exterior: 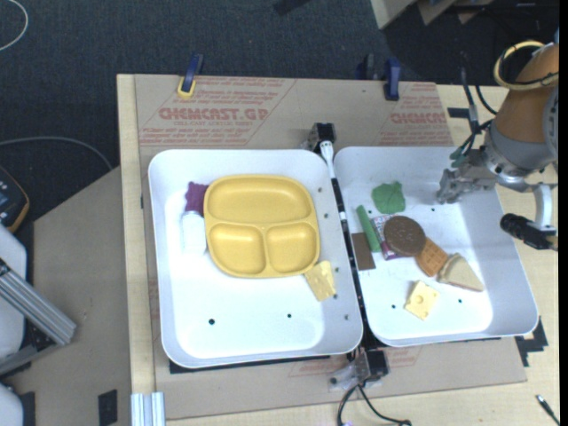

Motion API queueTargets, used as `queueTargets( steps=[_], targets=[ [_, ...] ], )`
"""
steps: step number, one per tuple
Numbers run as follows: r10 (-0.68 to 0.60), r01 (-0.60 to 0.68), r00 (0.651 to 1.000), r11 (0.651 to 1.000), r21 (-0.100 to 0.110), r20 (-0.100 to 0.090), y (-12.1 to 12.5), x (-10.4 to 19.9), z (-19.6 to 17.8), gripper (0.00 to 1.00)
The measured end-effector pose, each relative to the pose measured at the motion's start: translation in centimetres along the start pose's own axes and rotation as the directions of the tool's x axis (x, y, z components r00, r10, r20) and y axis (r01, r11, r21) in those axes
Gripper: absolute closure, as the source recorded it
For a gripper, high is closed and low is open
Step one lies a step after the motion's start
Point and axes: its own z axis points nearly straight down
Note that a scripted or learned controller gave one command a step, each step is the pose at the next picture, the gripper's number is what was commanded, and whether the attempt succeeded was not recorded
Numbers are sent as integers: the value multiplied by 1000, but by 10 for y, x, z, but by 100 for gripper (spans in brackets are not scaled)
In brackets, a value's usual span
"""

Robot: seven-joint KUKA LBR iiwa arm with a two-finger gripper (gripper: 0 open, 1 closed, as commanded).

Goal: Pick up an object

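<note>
Grey hand above right bin, nothing visibly held.

Arm reaches in from right, tool hanging low.

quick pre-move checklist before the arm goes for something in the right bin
1. Gripper above the right bin: ok, at its upper right part.
2. Nothing between the fingers: ok, no object seen there.
3. Finger opening: cannot tell, too small and blurred.
4. Nearest target: ok, green piece lies apart to the gripper's left.
5. Ice cream cone free to grasp: not ok, it touches the brown disc.
6. Cheese wedge isolated: ok, bare floor around it.
</note>
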Motion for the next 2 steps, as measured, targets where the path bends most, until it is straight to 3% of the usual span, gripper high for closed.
queueTargets(
  steps=[2],
  targets=[
    [7, -7, 1000, 1000, -3, 4, -9, 2, -93, 100]
  ],
)
